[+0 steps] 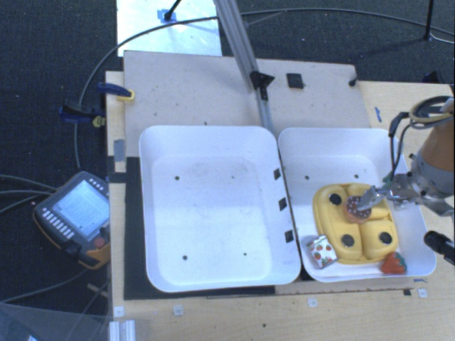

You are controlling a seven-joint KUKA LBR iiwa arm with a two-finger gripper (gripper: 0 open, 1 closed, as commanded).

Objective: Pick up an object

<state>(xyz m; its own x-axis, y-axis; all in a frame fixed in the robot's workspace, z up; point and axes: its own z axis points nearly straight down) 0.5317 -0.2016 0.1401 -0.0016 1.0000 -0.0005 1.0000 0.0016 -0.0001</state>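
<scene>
I am reaching in from the right side of the desk [213, 84], my grey arm [434, 165] coming over the right-hand white bin [334, 151]. My claw [365, 201] is sitting low over the yellow moulded object [355, 226], which is lying in the near half of that bin, and its tip is resting at or just above a small round dark-red piece [353, 206] on the upper part of the yellow object. Whether the claw is released or clenched I cannot tell from this angle, and I am not seeing anything lifted clear of the bin floor. The yellow object is showing dark round spots on its lobes. A small white cube with coloured marks [321, 251] is lying just beside its near-left corner, against the bin's front wall, and a red strawberry-like item [393, 263] is lying at its near-right corner, close to the front rim. The left-hand white bin [213, 204] is standing alongside, the two bins touching along their shared edge. A handheld control pendant [75, 215] is lying on the floor to the left of the desk, and a blue and yellow clamp [114, 91] is gripping the desk's far-left edge.
</scene>
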